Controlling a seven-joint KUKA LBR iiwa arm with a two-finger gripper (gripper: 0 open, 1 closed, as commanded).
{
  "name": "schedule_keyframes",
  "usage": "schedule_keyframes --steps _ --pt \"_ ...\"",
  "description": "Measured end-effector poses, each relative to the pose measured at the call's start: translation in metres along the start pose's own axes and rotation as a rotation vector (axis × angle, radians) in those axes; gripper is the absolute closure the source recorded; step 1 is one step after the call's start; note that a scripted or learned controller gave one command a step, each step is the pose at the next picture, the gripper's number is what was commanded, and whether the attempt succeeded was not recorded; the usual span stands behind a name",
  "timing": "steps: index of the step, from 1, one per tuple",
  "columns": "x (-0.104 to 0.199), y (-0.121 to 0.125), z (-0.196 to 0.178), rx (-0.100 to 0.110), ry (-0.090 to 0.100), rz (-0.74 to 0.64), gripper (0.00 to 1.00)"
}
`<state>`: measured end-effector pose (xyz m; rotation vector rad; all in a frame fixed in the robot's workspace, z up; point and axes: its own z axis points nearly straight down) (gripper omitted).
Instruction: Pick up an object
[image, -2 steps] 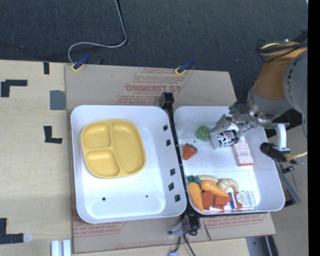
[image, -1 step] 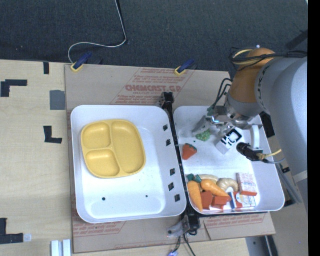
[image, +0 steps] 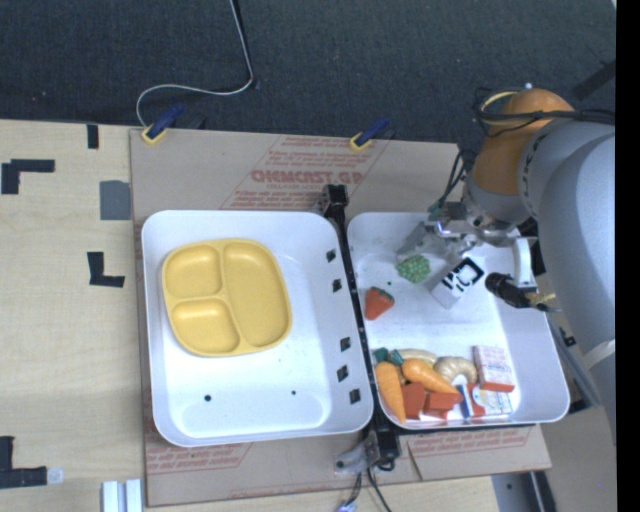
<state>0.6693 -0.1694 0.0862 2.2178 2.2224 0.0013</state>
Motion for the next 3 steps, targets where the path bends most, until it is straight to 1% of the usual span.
schedule_keyframes --steps 1,2,3 --pt "0.0 0.001 -0.01 -0.003 -0.003 -0.001 1.0" --pt "0.018 -0.064 -0.072 0.001 0.0 0.002 1.0" --pt "0.103 -0.092 -0.099 0.003 0.002 -0.002 1.0"
